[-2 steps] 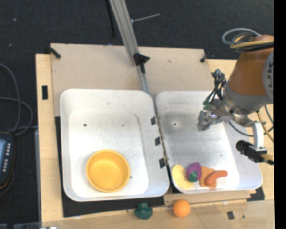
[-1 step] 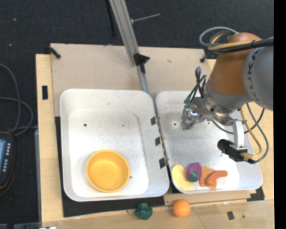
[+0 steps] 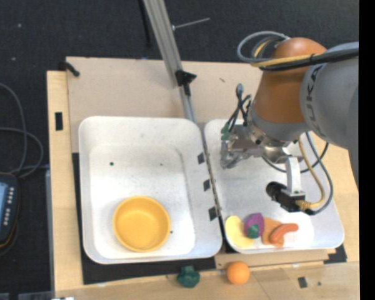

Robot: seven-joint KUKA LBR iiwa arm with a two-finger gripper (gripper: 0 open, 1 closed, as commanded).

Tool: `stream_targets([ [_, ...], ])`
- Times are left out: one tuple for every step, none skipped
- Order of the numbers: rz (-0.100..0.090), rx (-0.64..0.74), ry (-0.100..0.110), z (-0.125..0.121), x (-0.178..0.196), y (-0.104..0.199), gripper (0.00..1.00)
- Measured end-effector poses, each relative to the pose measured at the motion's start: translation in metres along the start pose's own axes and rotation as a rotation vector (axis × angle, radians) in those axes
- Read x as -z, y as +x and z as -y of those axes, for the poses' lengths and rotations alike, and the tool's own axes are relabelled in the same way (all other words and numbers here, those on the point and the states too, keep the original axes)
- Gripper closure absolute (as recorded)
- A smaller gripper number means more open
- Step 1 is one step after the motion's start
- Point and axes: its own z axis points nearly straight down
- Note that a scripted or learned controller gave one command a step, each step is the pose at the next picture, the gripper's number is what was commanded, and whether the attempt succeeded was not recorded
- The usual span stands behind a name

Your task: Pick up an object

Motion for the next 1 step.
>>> stream_targets([
  [0.0, -0.003, 0.002, 0.0034, 0.0016, 0.0599, 1.0],
])
